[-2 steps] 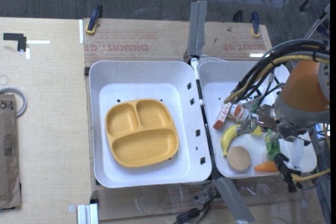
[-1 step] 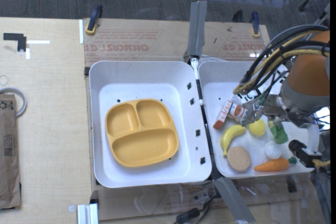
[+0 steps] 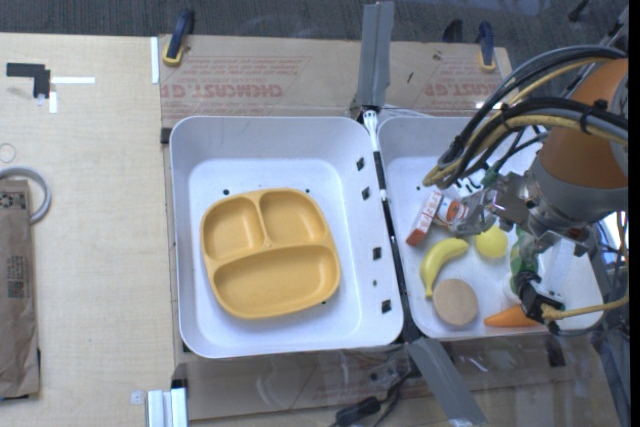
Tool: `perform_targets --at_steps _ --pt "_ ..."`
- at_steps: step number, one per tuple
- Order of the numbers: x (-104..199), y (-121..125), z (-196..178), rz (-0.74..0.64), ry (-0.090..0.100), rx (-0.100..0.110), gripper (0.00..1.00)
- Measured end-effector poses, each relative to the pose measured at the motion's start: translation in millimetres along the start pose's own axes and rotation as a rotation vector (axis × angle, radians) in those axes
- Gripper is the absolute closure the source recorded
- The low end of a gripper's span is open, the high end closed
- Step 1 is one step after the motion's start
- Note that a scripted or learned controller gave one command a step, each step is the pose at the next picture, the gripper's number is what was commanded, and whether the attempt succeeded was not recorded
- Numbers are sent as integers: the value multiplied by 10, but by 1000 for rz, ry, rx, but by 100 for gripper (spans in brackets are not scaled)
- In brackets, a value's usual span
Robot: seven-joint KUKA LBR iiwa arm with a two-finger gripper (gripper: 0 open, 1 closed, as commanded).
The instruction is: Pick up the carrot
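Note:
The orange carrot lies flat at the near edge of the right bin, close to its front right corner. My gripper hangs over the right half of that bin, just behind the carrot and a little above it, between a yellow lemon and a green thing that the wrist partly hides. Nothing is seen held in the gripper.
Also in the right bin are a banana, a tan round disc just left of the carrot, and a red and white packet. The left bin holds a yellow divided plate. A brown bag lies far left.

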State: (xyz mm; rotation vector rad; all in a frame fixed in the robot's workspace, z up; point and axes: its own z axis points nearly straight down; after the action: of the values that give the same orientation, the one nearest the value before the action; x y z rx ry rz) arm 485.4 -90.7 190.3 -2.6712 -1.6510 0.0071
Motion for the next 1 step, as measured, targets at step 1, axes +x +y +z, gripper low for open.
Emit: perform_targets --at_steps 1 --pt "126 246 1 268 -1 1 0"
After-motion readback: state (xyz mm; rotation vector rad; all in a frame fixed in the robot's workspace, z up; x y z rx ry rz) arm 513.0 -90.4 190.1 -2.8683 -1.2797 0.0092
